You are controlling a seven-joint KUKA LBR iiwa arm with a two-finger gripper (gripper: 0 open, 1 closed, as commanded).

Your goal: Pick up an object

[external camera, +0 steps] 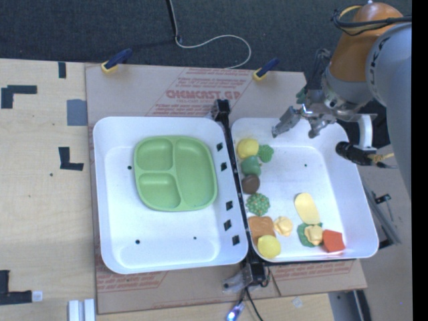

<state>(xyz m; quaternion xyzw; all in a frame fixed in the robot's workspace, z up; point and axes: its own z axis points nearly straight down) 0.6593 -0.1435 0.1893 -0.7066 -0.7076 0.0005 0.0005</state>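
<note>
My gripper (298, 126) hangs over the far edge of the right bin (348, 186), its two fingers spread open with nothing between them. Below and left of it lie a yellow ball (247, 146), a green piece (265, 154) and a brown ball (251, 183) along the bin's left wall. Nearer the front sit a green broccoli-like piece (258, 203), an orange block (261, 225), a yellow lemon (269, 247), a pale yellow oval (307, 208) and a red block (333, 241).
The left bin (114, 233) holds a green divided plate (176, 172). Black clips line the wall between the bins. A cable loops over the dark floor behind the bench. The arm's grey body and orange band fill the upper right.
</note>
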